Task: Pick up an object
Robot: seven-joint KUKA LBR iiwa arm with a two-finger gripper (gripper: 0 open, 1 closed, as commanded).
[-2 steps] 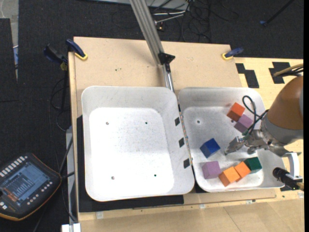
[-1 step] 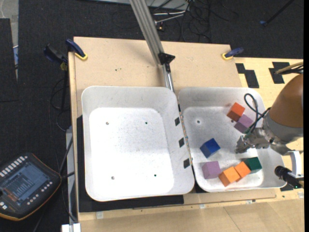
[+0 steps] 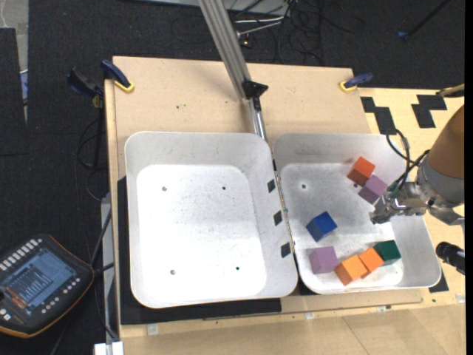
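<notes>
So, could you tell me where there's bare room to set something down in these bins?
The left bin offers its whole floor. In the right bin, the far-left stretch above the blue cube is bare. It's crowded along the near edge by the purple cube, and by the gripper.

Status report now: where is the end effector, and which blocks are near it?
End effector over right bin, right side. Purple block just beside it, orange block behind. Nothing seen held.

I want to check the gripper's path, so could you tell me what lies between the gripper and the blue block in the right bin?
In the camera view, only bare bin floor separates the gripper from the blue block.
</notes>
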